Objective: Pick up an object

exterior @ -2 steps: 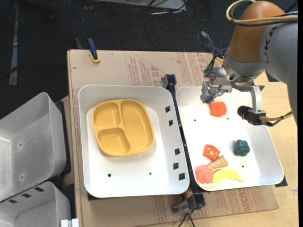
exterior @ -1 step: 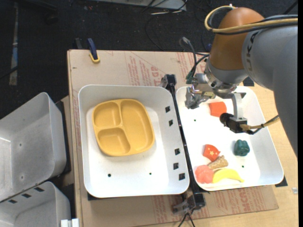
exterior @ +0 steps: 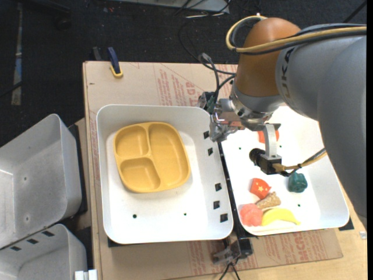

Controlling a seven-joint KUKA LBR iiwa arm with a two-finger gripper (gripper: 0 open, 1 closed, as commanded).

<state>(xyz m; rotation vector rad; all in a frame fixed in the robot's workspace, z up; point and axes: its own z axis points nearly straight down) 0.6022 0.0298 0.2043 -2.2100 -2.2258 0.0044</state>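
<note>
**A:** Camera view, then. Where is the gripper [exterior: 219, 126]?

**B:** Just right of the frame's centre, low over the seam where the two bins meet, at the upper corner of the right bin [exterior: 317, 200]. The arm's bulk fills the upper right of the frame above it.

**A:** Open or closed?

**B:** I can't tell, because the wrist hides too much from this angle. Nothing can be seen in its grasp.

**A:** And what could it pick?

**B:** The candidates all lie in the right bin, bunched toward its lower edge. There is a red piece [exterior: 260, 186], a teal piece [exterior: 297, 182] to its right, and a tan piece [exterior: 268, 202] just below the red one. A pink piece [exterior: 252, 214] and a yellow banana-shaped piece [exterior: 281, 217] lie lowest, and those three appear to touch one another. The left bin [exterior: 157, 209] holds a yellow divided plate [exterior: 152, 156], well apart from the gripper.

**A:** So which step is this?

**B:** I'd judge it to be the approach. Nothing is lifted, and the gripper sits up-frame of the cluster with no piece under it.

**A:** What does the next move call for?

**B:** It should travel down-frame and a little right, then descend on one piece. The teal piece stands clear of the others, so it looks the cleaner target. The tan, pink and yellow trio is crowded, and closing there risks nudging a neighbour.
</note>
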